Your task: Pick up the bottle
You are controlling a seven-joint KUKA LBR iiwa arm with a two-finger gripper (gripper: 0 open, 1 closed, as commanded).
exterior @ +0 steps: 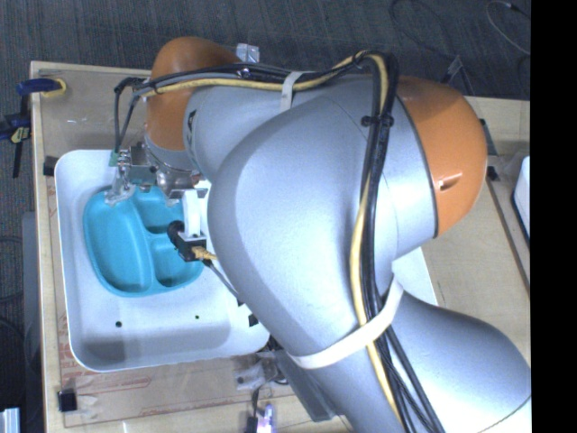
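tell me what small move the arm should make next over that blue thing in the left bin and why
Probably a short lift straight up, then a check. The end effector sits low at the upper edge of the blue bottle, which lies flat in the white bin. The arm covers much of the bin, so whether the bottle is actually gripped cannot be told. A small rise would show it.

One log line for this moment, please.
arm: over left bin | gripper: at blue bottle | grasp: unconfirmed
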